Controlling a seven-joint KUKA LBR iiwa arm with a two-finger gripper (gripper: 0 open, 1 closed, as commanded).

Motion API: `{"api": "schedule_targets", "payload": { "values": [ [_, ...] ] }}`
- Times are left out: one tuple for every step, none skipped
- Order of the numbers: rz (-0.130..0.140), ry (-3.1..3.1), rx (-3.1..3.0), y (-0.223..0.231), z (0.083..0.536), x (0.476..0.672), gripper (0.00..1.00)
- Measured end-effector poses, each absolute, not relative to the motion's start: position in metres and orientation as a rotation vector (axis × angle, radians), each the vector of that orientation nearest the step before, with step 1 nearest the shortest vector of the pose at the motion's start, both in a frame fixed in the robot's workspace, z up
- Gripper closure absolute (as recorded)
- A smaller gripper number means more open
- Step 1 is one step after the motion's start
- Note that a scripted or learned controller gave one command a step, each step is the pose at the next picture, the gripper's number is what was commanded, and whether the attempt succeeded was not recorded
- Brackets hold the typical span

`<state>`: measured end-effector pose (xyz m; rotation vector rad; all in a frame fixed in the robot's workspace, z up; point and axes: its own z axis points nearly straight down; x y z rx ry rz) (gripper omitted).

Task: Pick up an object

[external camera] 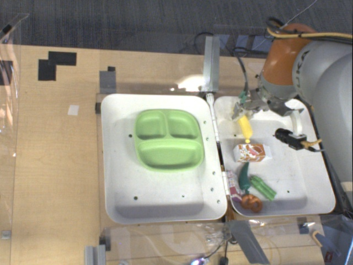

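In the right bin (pixel 309 200) my gripper (pixel 241 109) hangs low at the far left corner, reaching in from the right. A small yellow item (pixel 245 129) lies right under its tip, touching or nearly touching it. In front of that sits a small red and white carton (pixel 251 152). Nearer the front lie a teal piece (pixel 243 177), a bright green item (pixel 261 187), a brown-red fruit (pixel 251 203) and a purple and white packet (pixel 234 191).
The left bin (pixel 118 197) holds a green divided plate (pixel 167 138) in its middle. A metal post (pixel 211 59) stands behind the wall between the bins. The grey arm with its orange band (pixel 282 59) covers the right bin's far right corner.
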<state>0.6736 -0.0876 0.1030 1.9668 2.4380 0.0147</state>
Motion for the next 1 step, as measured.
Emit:
{"api": "schedule_targets", "payload": {
  "values": [
    [0.008, 2.377, 2.046, -0.0294, 0.1874, 0.6704, 1.00]
  ]
}}
